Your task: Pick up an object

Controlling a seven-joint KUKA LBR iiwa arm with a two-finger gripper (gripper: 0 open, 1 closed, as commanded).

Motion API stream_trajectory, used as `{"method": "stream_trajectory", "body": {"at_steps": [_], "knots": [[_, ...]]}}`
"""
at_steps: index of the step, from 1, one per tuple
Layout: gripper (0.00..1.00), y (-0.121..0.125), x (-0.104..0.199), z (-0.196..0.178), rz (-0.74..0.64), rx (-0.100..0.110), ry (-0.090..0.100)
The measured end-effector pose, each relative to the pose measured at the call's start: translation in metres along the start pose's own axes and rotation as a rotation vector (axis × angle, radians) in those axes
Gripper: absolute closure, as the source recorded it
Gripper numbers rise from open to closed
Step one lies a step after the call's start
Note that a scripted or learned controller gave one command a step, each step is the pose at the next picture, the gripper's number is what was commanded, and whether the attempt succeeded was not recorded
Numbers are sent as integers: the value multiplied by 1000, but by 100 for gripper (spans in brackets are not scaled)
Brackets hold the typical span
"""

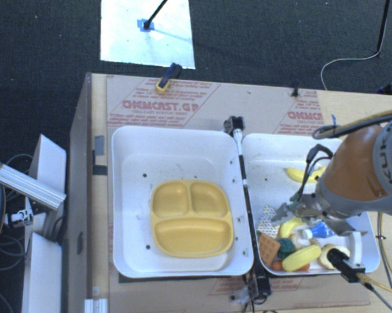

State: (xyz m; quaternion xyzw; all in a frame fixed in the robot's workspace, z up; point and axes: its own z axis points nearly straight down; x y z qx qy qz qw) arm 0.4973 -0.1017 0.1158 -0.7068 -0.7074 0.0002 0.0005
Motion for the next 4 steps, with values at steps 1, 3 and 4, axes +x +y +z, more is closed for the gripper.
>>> {"method": "stream_trajectory", "body": {"at_steps": [1,3,4], "knots": [[0,-7,-21,27,-1,-11,2],[0,59,-41,31,-3,-4,0],[100,60,-41,21,-4,-5,-1]]}}
